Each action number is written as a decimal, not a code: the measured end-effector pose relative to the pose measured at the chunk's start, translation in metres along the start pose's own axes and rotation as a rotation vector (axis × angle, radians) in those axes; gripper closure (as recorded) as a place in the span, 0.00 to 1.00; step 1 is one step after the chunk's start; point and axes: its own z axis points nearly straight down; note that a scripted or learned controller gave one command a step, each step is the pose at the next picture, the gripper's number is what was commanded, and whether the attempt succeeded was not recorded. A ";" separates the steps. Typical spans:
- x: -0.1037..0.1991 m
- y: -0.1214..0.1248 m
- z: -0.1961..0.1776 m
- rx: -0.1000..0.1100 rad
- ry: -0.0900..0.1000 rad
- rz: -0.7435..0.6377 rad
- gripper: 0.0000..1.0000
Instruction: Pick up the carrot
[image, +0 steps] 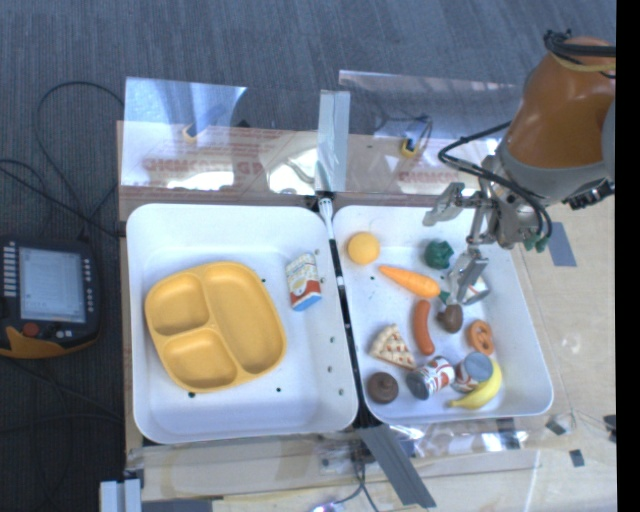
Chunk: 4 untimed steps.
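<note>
Orange tapered carrot (408, 280) lying slantwise in the right white bin (535, 350), apart from the yellow ball (363, 248) at its thick end, with the dark green lump (438, 252) just above its tip and the red sausage (424, 328) below. Metal two-finger gripper (466, 287) poised just right of the carrot tip, over a brown round piece (451, 318), fingers spread and clasping nothing. Pizza slice (393, 348), banana (476, 387) and small can (436, 376) crowded lower down; yellow divided tray (212, 323) and small carton (304, 280) in the left bin.
</note>
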 end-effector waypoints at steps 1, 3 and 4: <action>-0.037 -0.025 0.156 0.001 -0.007 0.040 0.00; -0.001 0.026 0.157 -0.003 -0.012 0.533 0.00; -0.005 0.025 0.144 -0.002 -0.026 0.533 1.00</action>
